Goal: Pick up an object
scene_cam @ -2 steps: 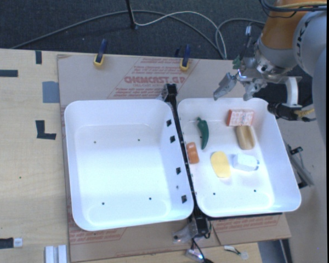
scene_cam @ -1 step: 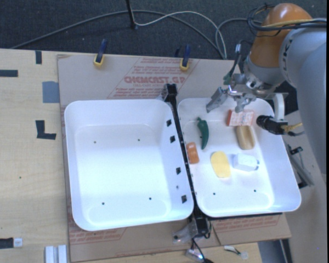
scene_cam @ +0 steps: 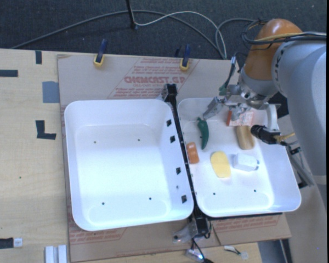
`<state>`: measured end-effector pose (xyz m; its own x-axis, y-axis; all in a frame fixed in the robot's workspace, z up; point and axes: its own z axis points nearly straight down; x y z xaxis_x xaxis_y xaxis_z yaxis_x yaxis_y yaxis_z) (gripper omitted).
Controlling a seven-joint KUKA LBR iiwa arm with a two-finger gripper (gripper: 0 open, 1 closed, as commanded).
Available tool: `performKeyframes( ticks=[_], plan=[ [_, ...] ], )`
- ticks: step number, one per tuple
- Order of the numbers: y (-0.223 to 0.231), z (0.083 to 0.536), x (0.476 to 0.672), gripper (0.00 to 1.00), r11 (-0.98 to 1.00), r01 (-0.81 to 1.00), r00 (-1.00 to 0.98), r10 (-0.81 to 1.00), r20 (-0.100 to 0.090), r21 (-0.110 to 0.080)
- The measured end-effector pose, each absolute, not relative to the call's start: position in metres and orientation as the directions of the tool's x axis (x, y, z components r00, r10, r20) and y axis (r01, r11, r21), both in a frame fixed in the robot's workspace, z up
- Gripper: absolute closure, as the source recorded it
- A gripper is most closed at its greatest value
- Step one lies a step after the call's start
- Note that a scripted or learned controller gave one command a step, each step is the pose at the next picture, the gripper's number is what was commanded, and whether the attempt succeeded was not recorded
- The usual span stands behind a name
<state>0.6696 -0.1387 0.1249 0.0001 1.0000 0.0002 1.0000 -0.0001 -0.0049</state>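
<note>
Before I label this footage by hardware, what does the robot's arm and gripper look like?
The arm is bulky, rounded and light grey, with a glossy orange band above the wrist. Below it sits a slim metallic two-finger gripper, carrying a small red-and-white marking near its base. A black cable with an orange tip runs beside the wrist.

Glossy white plastic bins [scene_cam: 120, 201] (smooth) on matt brown cardboard [scene_cam: 148, 75].

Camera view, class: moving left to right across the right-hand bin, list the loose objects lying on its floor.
Orange block → green pepper → yellow soap-shaped piece → tan cylinder with the white piece just below it.
</note>
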Motion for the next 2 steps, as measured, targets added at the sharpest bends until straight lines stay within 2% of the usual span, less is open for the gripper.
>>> performKeyframes(
  ticks=[1,2],
  plan=[
    [-0.138,0.138,0.671,1.00,0.001,1.000,-0.001,1.000,0.000,0.000],
    [-0.141,0.200,0.668,1.00,0.001,1.000,-0.001,1.000,-0.001,0.005]
  ],
)
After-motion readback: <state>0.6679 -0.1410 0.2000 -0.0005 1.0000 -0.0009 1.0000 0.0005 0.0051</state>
